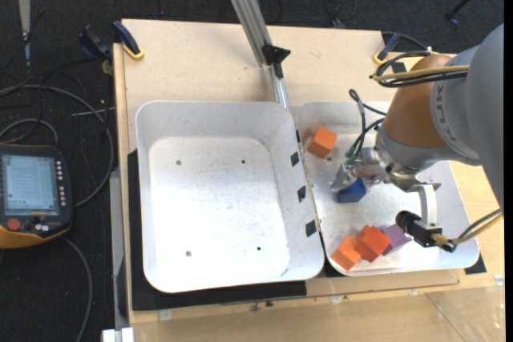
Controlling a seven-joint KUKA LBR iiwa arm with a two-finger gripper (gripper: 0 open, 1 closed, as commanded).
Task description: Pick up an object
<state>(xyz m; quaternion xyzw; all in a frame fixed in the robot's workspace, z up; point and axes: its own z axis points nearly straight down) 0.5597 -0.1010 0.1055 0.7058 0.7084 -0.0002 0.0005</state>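
Blue block (351, 191) in the right bin (461, 196), near the middle, just under the gripper (357, 172). Small and partly hidden by the tool, so long axis and heading hard to judge; visible part seems to run slightly from lower left to upper right. Gripper low over it, touching or nearly so. Cannot tell how far the tool is parted, nor whether the block sits in its grasp. Grey arm (449, 116) reaching in from the right, orange band (409, 116) above the wrist. Orange block (322, 142) up and left of the blue one, near the bin's left wall, apart from it. Toward the front edge, a cluster: orange block (347, 252), red block (372, 243) touching it, purple block (394, 237) beside that. Left bin (160, 124) alongside, walls meeting the right bin's. Both on a tan bench (200, 60). Pendant (32, 192) on the floor at far left.
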